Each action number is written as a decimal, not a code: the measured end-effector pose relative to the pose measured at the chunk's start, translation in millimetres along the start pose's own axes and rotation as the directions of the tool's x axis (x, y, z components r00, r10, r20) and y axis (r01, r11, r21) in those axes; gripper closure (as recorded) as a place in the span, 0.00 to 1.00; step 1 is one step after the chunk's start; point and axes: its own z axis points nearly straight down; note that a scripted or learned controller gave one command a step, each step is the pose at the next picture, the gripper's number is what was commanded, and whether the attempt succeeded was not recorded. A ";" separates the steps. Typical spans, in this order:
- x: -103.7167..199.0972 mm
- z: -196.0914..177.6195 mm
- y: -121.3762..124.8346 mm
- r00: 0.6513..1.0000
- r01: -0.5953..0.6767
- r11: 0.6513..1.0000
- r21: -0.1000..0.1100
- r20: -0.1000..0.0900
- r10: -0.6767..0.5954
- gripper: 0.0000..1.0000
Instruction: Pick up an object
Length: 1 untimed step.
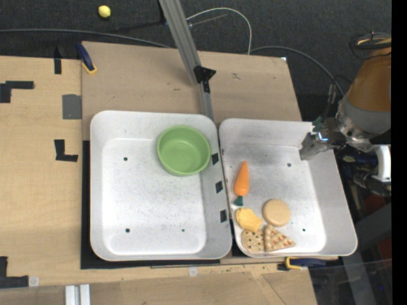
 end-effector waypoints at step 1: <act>0.4 1.6 0.0 1.000 -0.001 1.000 0.007 -0.002 0.001 1.00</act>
